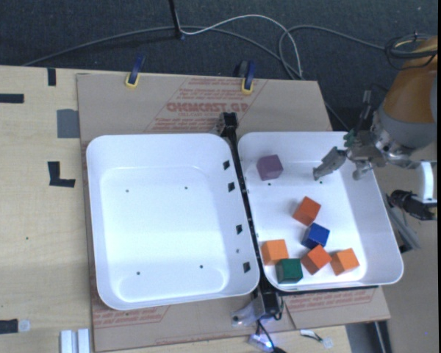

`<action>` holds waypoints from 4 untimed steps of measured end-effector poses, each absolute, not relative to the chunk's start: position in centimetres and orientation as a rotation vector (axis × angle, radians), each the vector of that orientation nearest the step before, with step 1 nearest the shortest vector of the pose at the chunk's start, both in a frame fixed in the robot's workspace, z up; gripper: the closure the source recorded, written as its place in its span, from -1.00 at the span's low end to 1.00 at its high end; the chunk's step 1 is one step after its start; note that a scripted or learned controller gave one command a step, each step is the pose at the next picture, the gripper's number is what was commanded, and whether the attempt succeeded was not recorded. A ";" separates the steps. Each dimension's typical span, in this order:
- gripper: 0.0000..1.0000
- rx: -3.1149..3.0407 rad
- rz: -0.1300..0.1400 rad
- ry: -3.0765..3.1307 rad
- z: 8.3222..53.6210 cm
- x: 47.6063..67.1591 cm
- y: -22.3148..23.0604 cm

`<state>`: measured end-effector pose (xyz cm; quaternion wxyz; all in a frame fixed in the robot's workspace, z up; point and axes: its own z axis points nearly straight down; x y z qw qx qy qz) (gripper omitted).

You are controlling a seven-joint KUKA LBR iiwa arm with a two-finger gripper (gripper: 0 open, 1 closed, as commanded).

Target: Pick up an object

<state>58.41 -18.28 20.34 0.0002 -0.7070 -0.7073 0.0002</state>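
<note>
Over the right bin, the arm reaches in, its gripper spread open, holding nothing.

One fixed camera looks down at a slant from above the bench, taking in both white bins

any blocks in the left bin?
No. All seven blocks, including the purple block and green block, lie in the right bin; the left bin shows bare white floor.

7 blocks in right bin; gripper above.
</note>
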 end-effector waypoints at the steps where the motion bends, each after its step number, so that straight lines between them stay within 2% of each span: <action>1: -1.00 -2.213 0.008 -2.218 10.2 64.4 -15.9; 2: -1.00 -2.220 0.002 -2.221 8.8 57.6 -14.1; 3: -1.00 -2.219 0.001 -2.222 8.9 52.7 -11.1; 4: 1.00 -2.221 0.000 -2.222 9.9 52.8 -11.2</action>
